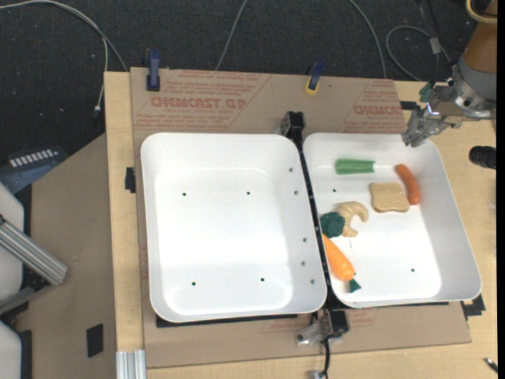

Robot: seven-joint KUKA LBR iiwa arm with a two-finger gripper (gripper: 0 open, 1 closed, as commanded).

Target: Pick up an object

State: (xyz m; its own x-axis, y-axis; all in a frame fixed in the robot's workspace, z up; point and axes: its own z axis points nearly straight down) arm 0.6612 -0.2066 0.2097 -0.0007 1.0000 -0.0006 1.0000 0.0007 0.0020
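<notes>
the shallow white plastic right bin [450,251] corrals every candidate: tan bread slice [388,197], orange carrot [339,260], green bar [354,166], orange-red sausage [408,183]. the metal two-finger gripper [416,133] hovers over its far rim, carrying nothing; its opening is unclear.

A brown cardboard sheet [237,97] printed with faded red lettering covers the table [67,212], and two shallow white bins sit on it side by side. The left bin [229,227] shows four small dark dots on its floor. The right bin [442,243] touches it along a shared edge, where a black clamp [293,122] sits at the far end and a metal clip [319,334] at the near end. A blue clamp [153,69] and a yellow-and-blue clamp [315,76] grip the cardboard's far edge. Thin pale cables [79,22] loop across the dark carpet [205,14] beyond. A grey metal rail [31,251] lies at the left.
</notes>
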